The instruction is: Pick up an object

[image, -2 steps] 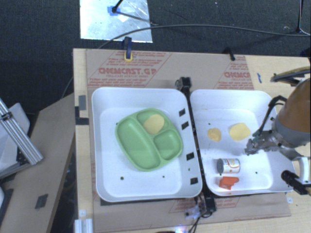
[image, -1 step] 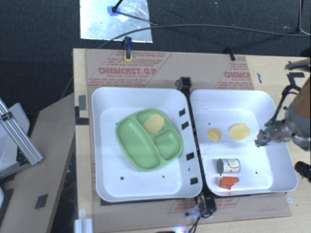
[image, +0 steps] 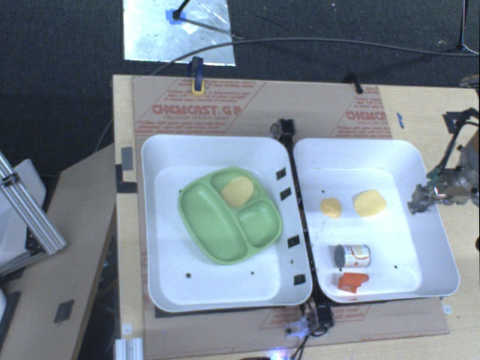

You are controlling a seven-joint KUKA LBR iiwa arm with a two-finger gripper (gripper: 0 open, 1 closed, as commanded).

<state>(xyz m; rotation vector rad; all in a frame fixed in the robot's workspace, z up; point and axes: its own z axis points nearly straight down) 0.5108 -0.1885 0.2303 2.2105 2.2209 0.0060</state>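
In the right bin (image: 431, 272), nearest the camera, lies a small orange piece (image: 352, 280), and just behind it a short metal can (image: 352, 256) on its side. Farther back sit two soft yellow lumps, one small (image: 331, 208) and one larger (image: 370, 202). The left bin (image: 161, 201) holds a smooth green divided plate (image: 225, 216) with a yellow lump (image: 238, 191) in its far compartment. The hand (image: 421, 199) hangs at the right bin's right rim, clamped on nothing; whether it is apart or together, I cannot tell.

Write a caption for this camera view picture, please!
Gripper at right bin's edge beside two yellow pieces, a can; green tray left.
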